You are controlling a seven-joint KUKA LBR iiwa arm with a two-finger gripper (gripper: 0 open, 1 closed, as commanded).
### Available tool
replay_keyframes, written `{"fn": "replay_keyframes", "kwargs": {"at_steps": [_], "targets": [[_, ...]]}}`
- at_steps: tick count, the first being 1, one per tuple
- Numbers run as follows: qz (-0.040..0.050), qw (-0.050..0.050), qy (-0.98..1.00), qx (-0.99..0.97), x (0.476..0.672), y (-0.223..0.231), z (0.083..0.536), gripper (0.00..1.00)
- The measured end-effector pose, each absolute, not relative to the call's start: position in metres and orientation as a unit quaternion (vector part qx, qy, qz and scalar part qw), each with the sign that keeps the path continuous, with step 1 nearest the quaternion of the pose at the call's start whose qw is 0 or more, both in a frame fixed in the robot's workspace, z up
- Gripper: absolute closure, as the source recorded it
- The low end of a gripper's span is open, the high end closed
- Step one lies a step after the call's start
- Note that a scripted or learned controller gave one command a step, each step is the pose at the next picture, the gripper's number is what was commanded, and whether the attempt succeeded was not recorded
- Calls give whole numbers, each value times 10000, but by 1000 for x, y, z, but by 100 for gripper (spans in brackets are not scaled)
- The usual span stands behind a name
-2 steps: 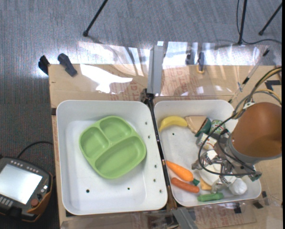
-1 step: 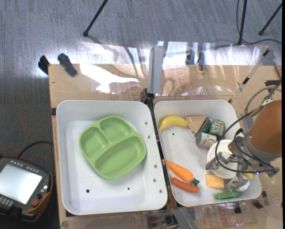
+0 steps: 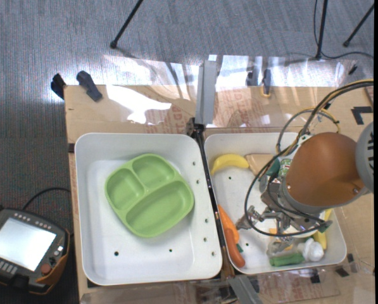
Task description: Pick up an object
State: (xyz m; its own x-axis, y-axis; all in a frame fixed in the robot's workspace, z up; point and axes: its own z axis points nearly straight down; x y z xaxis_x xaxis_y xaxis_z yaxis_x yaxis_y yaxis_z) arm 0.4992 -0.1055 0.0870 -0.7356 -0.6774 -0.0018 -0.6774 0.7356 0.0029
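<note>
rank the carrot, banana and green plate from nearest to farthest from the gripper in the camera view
1. Carrot, just left of the gripper, along the right bin's left wall.
2. Banana, at that bin's far left corner.
3. Green plate, in the left bin.

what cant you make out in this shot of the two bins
- Tool fingers: in the camera view the arm's orange band and its cables cover them, so open or shut is unclear.
- Right bin floor beneath the arm: hidden by the arm.
- Yellow piece by the bin's right wall: mostly covered by the arm, so its identity is unclear.
</note>
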Motion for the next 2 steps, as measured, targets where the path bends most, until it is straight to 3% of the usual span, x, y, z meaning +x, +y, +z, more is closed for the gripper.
{"fn": "replay_keyframes", "kwargs": {"at_steps": [1, 2], "targets": [[12, 23, 9332, -3594, 599, -121, 88, 0], [21, -4, 9326, -3608, 520, -113, 86, 0]]}}
